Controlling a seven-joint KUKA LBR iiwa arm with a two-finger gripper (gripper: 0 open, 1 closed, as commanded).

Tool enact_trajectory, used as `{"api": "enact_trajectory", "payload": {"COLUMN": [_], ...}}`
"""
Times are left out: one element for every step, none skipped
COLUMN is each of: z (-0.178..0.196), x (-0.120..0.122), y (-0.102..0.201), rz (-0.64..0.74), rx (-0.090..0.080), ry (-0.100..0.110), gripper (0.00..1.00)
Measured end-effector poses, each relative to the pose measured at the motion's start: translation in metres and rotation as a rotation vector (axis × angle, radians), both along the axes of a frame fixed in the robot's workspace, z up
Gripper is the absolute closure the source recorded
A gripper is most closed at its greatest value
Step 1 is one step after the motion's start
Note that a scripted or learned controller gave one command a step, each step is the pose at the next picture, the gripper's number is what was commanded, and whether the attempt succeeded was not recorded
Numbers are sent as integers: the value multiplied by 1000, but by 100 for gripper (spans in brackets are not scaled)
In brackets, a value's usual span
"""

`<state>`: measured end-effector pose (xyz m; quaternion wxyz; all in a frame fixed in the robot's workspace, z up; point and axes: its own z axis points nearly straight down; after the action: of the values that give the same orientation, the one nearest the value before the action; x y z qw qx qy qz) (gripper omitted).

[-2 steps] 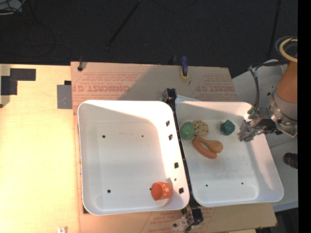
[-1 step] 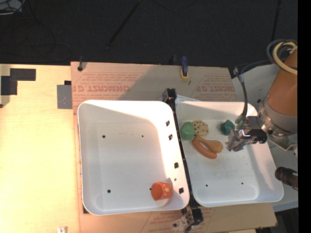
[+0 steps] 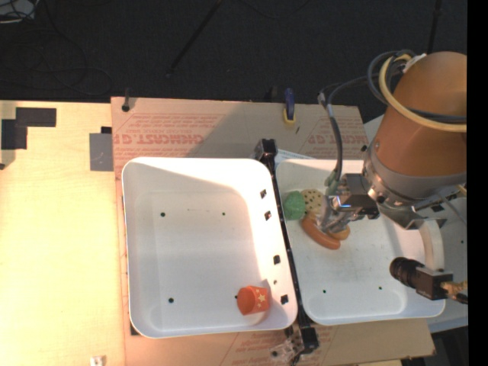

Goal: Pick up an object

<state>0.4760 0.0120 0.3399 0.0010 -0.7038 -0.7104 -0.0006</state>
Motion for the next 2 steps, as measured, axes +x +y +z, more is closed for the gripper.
{"api": "enact_trajectory", "payload": {"z": [-162,-144], "x": [13,15], "y": [-29,-29], "rz": [-13,-17], "rx": [-3,-2], "ry": [19,7], "gripper": [100,100]}}
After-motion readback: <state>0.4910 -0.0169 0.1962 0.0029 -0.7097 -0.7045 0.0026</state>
